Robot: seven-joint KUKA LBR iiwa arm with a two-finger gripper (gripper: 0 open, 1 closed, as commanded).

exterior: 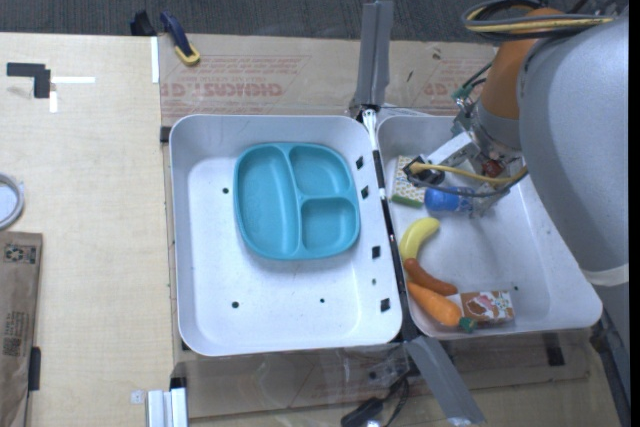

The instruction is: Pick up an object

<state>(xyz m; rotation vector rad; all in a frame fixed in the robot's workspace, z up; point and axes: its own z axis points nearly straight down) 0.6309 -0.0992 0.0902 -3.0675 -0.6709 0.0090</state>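
Robot lab, taped bench (80,215), white bins (200,245)

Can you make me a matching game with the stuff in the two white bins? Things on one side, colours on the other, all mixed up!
Things:
1. divided plate
2. banana
3. carrot
4. small box

Colours:
A. orange
B. red and white
C. teal blue
D. yellow

Pairs: 1-C, 2-D, 3-A, 4-B
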